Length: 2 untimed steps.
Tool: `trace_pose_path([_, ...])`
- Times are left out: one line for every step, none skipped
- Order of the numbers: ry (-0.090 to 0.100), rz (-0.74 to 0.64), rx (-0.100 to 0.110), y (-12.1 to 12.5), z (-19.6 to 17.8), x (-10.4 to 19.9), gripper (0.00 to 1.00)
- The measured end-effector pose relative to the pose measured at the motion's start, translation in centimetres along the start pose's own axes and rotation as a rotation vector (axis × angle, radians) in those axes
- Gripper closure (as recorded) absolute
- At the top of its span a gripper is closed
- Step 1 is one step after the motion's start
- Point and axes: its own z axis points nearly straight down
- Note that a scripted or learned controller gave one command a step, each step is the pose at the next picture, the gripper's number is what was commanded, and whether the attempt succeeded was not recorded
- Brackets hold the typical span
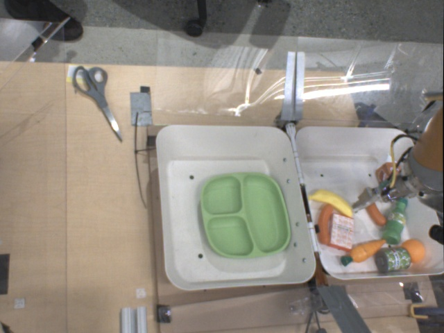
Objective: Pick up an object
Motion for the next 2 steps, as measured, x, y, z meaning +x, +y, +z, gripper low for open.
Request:
trace_pose_path([-0.003,0.001,-0.007,0.2,-1.2,-0.1,1.0])
trace_pose_path([-0.002,0.03,-0.004,0.2,-9.4,3.2,1.0])
